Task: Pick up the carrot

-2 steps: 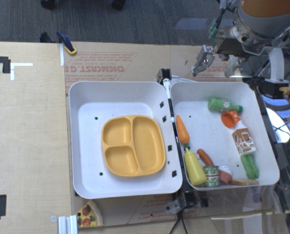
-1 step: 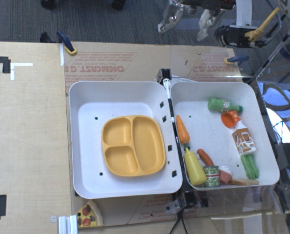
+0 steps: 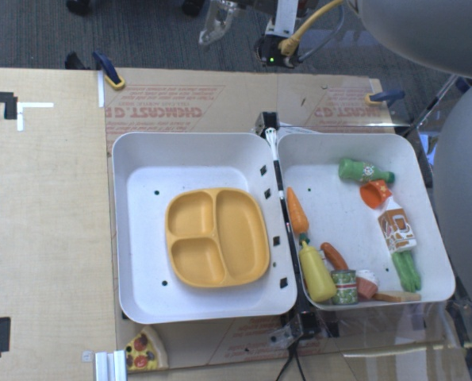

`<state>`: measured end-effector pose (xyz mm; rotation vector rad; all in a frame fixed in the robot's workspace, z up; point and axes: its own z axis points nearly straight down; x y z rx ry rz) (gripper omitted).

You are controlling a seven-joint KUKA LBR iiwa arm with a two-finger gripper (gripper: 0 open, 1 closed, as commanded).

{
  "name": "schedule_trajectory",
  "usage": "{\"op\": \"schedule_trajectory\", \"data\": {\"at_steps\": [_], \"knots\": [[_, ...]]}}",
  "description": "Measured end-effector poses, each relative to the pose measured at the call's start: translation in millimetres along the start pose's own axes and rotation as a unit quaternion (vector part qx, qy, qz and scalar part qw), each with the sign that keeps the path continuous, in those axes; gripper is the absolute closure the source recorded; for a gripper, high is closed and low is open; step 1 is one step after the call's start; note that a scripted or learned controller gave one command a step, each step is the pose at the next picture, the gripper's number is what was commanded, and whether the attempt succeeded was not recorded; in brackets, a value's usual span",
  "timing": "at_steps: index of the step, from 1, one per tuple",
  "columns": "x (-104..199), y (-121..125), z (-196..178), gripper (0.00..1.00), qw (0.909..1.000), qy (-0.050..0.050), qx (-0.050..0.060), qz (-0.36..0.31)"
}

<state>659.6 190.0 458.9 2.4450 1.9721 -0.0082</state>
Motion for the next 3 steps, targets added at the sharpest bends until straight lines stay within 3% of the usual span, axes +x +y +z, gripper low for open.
{"op": "schedule_trajectory", "data": {"at_steps": [1, 2, 3], "knots": [[37.9, -8.3, -32.0, 0.0, 0.9906, 0.001, -0.001, 0.137], [39.1, -7.9, -38.1, 1.0, 0.991, -0.001, 0.001, 0.134], [39.1, -7.9, -37.9, 0.0, 0.9909, -0.001, 0.001, 0.134]]}}
